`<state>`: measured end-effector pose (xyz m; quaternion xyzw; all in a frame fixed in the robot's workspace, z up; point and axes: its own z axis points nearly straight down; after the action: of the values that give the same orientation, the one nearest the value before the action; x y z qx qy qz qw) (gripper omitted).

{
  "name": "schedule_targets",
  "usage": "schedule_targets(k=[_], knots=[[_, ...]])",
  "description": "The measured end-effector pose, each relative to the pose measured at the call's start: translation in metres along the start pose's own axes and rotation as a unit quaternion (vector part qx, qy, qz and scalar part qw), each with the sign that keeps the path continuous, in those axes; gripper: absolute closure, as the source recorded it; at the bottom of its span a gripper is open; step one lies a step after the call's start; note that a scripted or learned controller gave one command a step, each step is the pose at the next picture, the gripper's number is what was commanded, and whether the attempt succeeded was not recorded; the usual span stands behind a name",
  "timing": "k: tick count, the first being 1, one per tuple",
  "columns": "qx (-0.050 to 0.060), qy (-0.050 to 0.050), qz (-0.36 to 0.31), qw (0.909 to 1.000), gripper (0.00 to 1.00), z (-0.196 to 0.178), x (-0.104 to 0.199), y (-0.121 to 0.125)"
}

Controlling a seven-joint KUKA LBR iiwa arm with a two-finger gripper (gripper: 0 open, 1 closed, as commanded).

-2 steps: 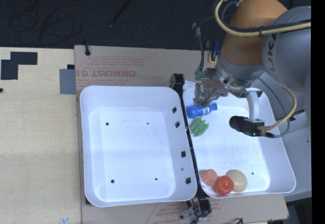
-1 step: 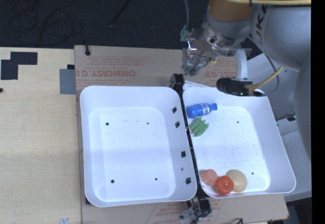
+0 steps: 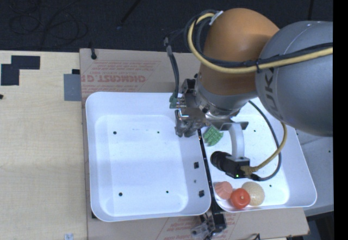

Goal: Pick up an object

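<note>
My gripper (image 3: 190, 119) hangs low over the left part of the right bin (image 3: 304, 190), close to the wall between the two bins. The big orange and grey wrist covers most of it. A small green object (image 3: 212, 136) peeks out just below the wrist, right beside the gripper; whether it is held is hidden. Three more objects lie together at the near edge of the right bin: a pale pink piece (image 3: 222, 189), a red round one (image 3: 240, 198) and a beige round one (image 3: 254, 192).
The left bin (image 3: 98, 124) is a shallow white tray with small dark holes in its floor. Both bins rest on brown cardboard (image 3: 125, 73). A black cylinder with a cable (image 3: 227, 164) hangs off the wrist over the right bin.
</note>
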<state>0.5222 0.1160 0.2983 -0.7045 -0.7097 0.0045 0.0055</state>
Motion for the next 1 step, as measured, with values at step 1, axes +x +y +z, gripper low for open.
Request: schedule_targets(k=[1], knots=[[-0.007,-0.001,0.005,1.0,1.0,-0.043,-0.0174,-0.0166]])
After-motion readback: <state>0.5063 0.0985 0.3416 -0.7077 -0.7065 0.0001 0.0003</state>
